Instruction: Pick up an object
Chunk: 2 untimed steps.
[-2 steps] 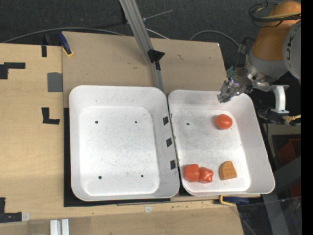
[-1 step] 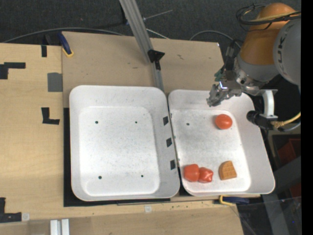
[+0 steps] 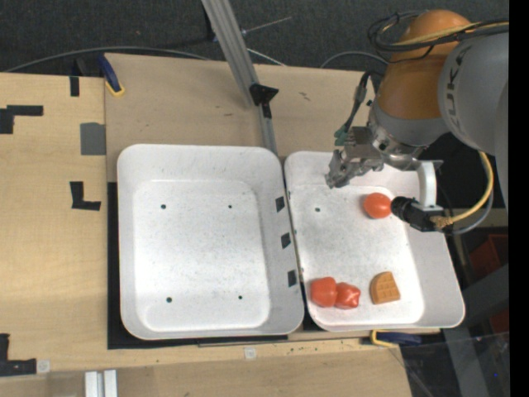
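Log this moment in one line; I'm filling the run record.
gripper: over right bin, holding nothing | orange ball: in bin, untouched

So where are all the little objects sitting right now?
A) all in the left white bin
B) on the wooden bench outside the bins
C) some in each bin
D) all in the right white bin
D: the round orange-red ball, the two red lumps and the tan waffle-like piece all lie in the right white bin.
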Motion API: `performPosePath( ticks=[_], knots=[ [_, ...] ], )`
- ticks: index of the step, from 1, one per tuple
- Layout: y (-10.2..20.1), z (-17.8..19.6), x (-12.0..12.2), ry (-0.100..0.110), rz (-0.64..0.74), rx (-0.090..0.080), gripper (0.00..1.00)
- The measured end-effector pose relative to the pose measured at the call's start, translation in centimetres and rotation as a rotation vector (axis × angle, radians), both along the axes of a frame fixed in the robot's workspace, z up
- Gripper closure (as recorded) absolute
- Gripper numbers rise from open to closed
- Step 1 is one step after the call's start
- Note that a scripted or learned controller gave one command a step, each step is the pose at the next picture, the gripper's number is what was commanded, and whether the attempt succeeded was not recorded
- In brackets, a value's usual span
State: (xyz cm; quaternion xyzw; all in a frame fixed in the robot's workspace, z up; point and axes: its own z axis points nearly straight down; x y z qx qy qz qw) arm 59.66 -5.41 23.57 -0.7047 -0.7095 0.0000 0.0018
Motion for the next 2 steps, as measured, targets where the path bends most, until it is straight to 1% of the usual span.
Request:
performPosePath(
  ticks=[1,2],
  knots=[
    [5.7,0.1,-0.9,0.001,0.0,0.0,1.0],
    [10.3,0.7,-3.1,0.001,0.0,-0.001,1.0]
  ],
)
